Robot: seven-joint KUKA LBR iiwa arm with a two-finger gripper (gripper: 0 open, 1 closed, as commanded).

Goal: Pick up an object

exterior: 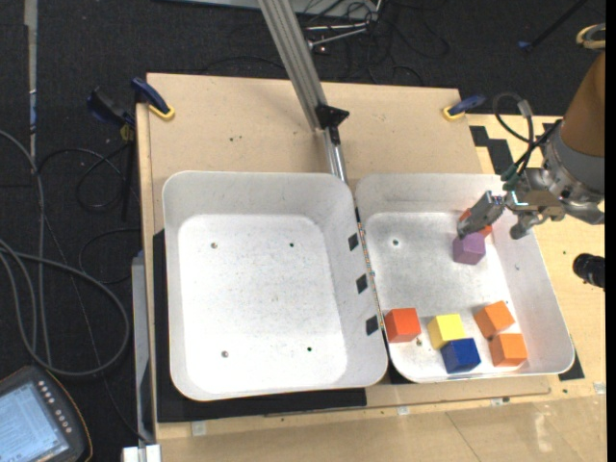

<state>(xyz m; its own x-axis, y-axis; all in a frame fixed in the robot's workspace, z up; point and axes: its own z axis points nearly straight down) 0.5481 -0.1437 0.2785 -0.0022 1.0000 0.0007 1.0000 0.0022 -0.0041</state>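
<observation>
Two white bins are set side by side on a wooden surface [241, 123].
The pincer [500, 215] is spread wide over the right bin [414, 200]; a purple block [469, 248] is seen just beside its left finger, coloured blocks [452, 340] well below.

Orange-banded arm [584, 114], grey wrist, green-wired dark tool [500, 218]
</observation>
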